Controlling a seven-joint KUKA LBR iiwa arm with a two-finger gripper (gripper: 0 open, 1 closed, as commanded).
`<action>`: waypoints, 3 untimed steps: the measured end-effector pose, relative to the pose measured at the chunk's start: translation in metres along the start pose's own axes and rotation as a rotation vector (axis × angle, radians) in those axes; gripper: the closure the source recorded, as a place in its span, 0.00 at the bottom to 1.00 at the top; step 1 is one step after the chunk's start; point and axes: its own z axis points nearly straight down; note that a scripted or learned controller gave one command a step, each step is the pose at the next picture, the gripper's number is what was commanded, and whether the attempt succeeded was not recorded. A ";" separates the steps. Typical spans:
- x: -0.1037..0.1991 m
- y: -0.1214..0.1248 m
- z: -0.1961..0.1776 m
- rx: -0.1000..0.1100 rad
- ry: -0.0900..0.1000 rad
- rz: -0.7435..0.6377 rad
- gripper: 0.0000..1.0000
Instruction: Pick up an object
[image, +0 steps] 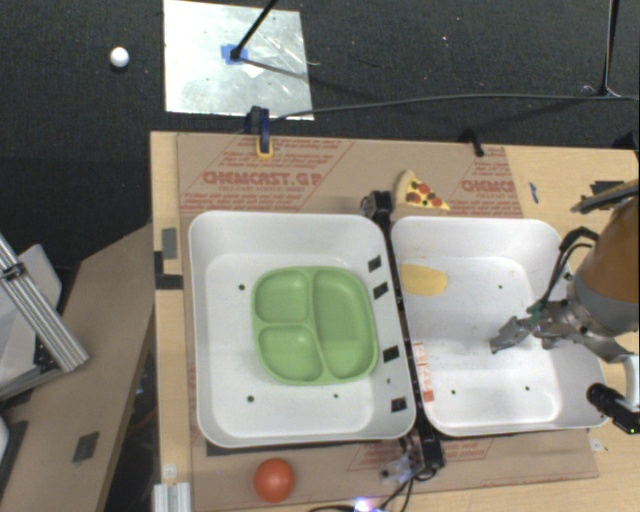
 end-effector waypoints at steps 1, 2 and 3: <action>0.000 0.001 0.042 -0.002 -0.001 0.001 0.00; 0.000 0.002 0.029 -0.006 -0.002 0.001 1.00; 0.009 0.005 -0.020 -0.008 -0.003 -0.003 1.00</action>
